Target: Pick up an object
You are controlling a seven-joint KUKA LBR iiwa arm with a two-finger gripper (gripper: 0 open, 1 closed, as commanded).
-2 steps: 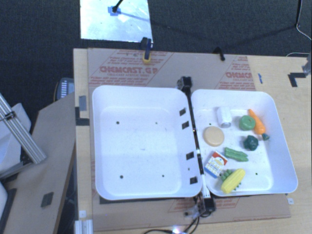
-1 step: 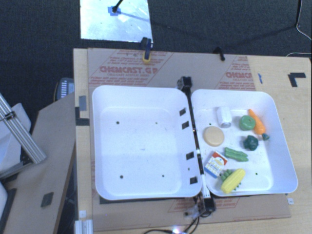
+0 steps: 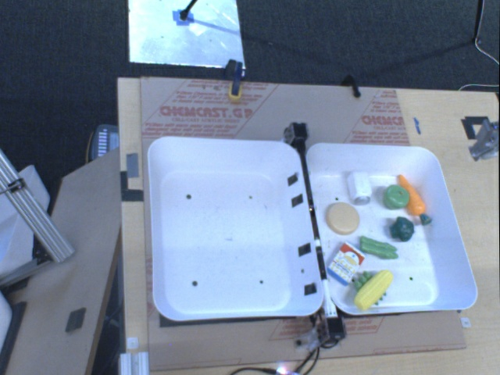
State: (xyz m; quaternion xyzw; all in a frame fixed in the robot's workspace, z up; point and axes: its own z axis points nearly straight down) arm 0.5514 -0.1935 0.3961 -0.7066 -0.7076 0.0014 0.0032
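We make out a grey metal piece at the far right edge of the table (image 3: 195,92), prob. the gripper (image 3: 484,137). It's cut by the frame edge, so we can't tell whether it's spread or closed. Nothing is held in it as far as we see.

Key relation: every pickable thing lies left of that piece and nearer to us, all inside the right bin (image 3: 449,209). We judge the coming move has to go left and toward the near side, then down. The closest candidates to the gripper are on the bin's far right: the carrot (image 3: 414,198), w/ its long axis running far-left to near-right, touching the round green thing (image 3: 395,197) beside it. The corn (image 3: 373,288) is farthest off, at the near edge, axis near-left to far-right.

Count, right bin:
- 1 white cylinder (image 3: 359,187), far side
- 1 round green thing
- 1 carrot
- 1 tan disc (image 3: 342,218), approx. mid-left
- 1 dark green lump (image 3: 402,228)
- 1 long green pod (image 3: 378,248), axis roughly left-right
- 1 small printed box (image 3: 344,263), just beside the corn
- 1 corn

That's 8 things, 2 bins; the left bin (image 3: 156,233) sits across the black divider clips. The tan disc stands apart from its neighbours, so we'd rate it an easy pick.
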